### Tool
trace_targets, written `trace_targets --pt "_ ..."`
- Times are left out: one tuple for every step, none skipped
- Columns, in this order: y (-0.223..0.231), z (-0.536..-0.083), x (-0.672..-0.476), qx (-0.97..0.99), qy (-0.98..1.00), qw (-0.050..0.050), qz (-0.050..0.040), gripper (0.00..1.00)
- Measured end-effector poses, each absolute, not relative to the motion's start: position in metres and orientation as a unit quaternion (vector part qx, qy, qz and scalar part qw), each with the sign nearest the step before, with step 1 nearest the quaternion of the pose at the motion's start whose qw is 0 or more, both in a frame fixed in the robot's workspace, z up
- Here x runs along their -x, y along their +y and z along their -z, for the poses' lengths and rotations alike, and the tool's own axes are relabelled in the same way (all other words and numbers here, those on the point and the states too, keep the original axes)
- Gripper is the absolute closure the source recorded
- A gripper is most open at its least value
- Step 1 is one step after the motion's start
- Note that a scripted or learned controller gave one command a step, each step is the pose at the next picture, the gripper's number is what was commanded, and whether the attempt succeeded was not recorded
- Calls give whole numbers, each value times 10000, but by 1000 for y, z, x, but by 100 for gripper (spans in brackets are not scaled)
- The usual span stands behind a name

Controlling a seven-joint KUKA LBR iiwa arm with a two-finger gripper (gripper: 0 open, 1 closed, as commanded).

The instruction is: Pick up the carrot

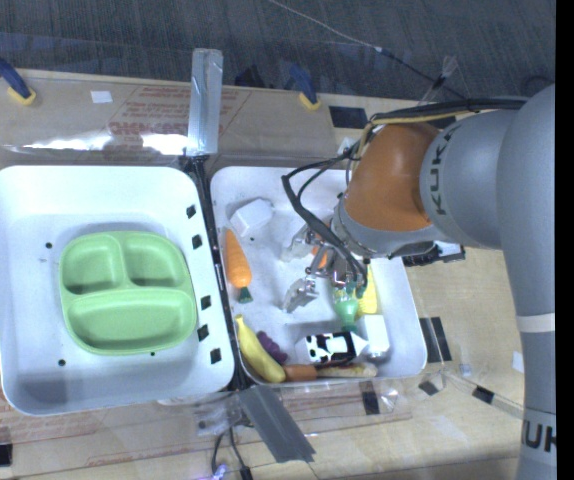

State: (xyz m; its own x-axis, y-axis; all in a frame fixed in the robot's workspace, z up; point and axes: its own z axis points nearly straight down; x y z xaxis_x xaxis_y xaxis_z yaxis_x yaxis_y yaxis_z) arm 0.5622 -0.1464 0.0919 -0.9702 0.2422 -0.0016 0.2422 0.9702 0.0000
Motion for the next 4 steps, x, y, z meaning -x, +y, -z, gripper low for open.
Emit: trace_targets --pt "-144 -103 -564 -1179 9930 29 2 100" --pt "-165 -91 -490 -1508 9886 -11 1 100" --pt "-159 -93 -576 -1006 9949 13 -3 100" --pt "-150 -143 -523 -1337 9910 15 2 100"
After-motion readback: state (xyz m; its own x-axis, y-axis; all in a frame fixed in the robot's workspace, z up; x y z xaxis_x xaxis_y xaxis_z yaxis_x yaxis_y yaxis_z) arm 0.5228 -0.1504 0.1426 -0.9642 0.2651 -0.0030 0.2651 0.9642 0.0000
